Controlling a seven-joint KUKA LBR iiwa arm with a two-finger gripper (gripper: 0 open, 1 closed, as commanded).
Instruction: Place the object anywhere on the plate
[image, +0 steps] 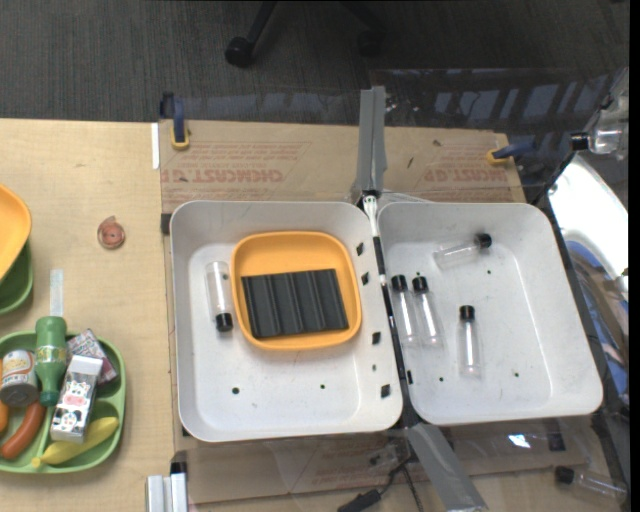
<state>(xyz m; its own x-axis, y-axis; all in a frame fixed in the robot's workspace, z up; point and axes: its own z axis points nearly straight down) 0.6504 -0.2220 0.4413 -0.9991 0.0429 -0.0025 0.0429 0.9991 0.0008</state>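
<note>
gripper: I cannot tell its opening or hold | object: one vial (217, 293) lies in the left bin (275, 405), just beside the plate (246, 262) at its 9 o'clock; four vials (424, 308) lie in the right bin (530, 385), at 3 o'clock | advice: probably grasp across the vial's middle, lift above the plate rim, lower gently.

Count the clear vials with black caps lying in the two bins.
5. One vial lies in the left bin, left of the orange plate. Four lie in the right bin.
</note>
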